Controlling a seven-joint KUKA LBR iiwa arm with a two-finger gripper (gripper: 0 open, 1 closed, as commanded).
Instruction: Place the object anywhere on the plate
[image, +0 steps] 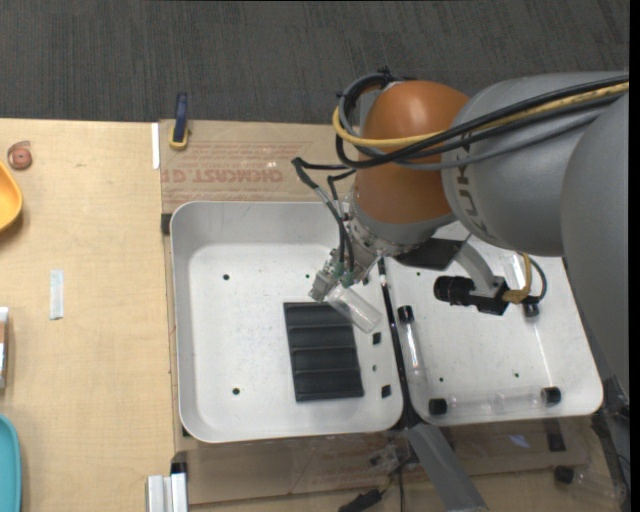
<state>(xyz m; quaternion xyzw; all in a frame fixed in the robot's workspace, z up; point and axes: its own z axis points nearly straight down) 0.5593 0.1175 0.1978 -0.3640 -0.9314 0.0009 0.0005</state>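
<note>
Jaws hang low in the left bin, just above the black ridged plate; their state is unclear.

The big grey arm (with its orange band) comes in from the right and bends down, its tool pointing low and leftward.

Hand low over left bin, at top-right corner of ribbed black plate lying flat in bin. Small clear object just beside hand, overlapping plate edge.
</note>
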